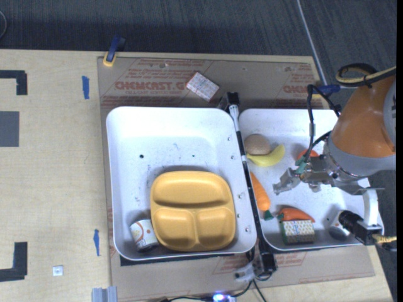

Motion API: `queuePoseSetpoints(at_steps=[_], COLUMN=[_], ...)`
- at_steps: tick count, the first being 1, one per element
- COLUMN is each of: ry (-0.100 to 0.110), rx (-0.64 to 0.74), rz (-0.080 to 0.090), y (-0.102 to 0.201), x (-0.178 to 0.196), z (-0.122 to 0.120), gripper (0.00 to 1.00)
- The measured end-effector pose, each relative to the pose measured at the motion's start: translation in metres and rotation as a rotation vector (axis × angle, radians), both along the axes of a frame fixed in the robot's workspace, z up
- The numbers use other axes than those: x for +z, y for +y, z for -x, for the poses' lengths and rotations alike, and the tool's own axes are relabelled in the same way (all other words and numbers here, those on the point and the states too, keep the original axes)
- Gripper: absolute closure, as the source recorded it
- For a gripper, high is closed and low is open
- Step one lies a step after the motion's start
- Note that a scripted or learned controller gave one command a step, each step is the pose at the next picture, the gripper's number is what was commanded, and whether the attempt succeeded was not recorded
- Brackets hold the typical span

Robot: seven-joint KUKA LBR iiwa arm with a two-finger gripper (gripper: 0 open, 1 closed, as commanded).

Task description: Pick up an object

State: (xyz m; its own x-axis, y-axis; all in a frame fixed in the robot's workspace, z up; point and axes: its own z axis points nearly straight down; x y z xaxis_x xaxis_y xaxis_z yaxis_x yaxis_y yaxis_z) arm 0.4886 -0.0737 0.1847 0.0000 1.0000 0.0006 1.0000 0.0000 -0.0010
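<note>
My gripper (287, 180) hangs low over the bare white floor of the right bin (286, 119), near its middle. A yellow banana (267, 156) and a round brown bun-like thing (257, 144) lie up and to its left. Along the bin's left wall, left of the gripper, lies an orange carrot (260, 192). Below the gripper an orange wedge (296, 214) rests on a green-and-white patterned block (298, 231). Nothing shows in the gripper's grasp.
The left bin (126, 137) holds a large yellow divided plate (192, 209) and a small printed cup (143, 233) at its front left corner. A small patterned card (201, 85) lies on the board behind the bins. The grey-and-orange arm (365, 131) covers the right bin's right side.
</note>
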Motion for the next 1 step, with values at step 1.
queuePoseSetpoints(at_steps=[1], ry=[-0.006], rx=[-0.005], rz=[0.007], y=[-0.0259], x=[-0.0954], z=[-0.0035], gripper=[0.00])
